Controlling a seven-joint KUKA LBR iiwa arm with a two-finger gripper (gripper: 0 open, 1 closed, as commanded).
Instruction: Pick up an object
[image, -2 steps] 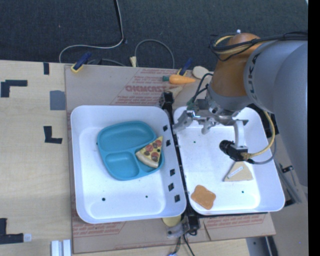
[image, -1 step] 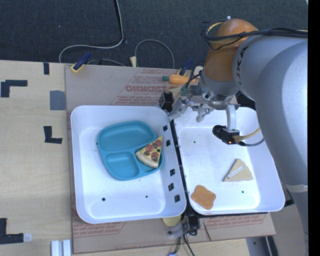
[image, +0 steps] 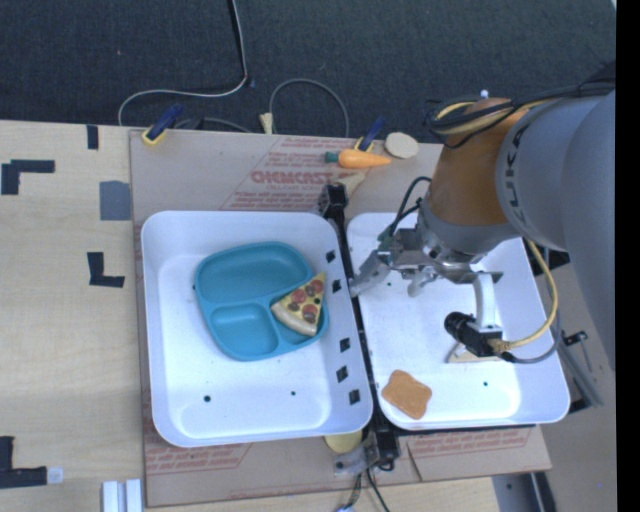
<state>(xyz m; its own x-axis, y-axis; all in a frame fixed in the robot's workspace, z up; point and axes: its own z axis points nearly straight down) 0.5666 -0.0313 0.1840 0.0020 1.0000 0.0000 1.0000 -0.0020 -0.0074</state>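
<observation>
"Biscuit (image: 405, 393) lies in the bin (image: 420, 335) under the gripper (image: 388, 278), on its camera side, near but apart."
"Is the gripper open or closed?"
"Cannot tell. The pizza slice (image: 300, 308) sits across the divider."

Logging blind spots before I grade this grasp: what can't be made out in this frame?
All in the camera view:
- right bin floor: partly hidden under the arm and gripper.
- yellowish thing at the near edge: mostly under the left bin rim.
- pale thing beside the carrot: too small to identify.
</observation>
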